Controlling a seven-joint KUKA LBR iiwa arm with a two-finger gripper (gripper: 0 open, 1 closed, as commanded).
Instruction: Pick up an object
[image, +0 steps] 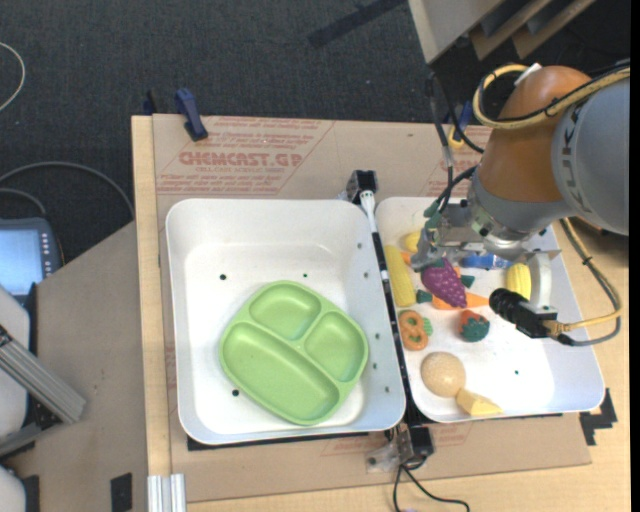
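claw (447, 255): low in the right bin (575, 385), right above the purple grapes (445, 285); whether it is open or closed cannot be told, and nothing is seen held in it.
arm (545, 140): grey with an orange band, reaching in from behind the claw and covering the far part of the bin.
likely target: the purple grapes, lying directly beneath the claw and touching or nearly touching it.
beside the claw, toward the divider: a yellow corn cob (400, 280) lying along the bin wall.
in front of the claw: a sliced orange piece (413, 328), a red and green piece (473, 325), then further forward a beige round piece (442, 373) and a yellow wedge (478, 404).
on the claw's far side from the divider: a second yellow piece (519, 278) and a black cable fitting (520, 310).
left bin (200, 240): well apart from the claw, holding a green divided plate (293, 350).
step in hand: judged as settling onto the grapes for a grasp.
doing it well: centre over the bulk of the bunch, go down straight, close only once the toy sits between the tips, and lift slowly.
risk: the toys are crowded, so a sideways drift could nudge the corn or pinch two things at once.
table (240, 160): brown board under both bins.
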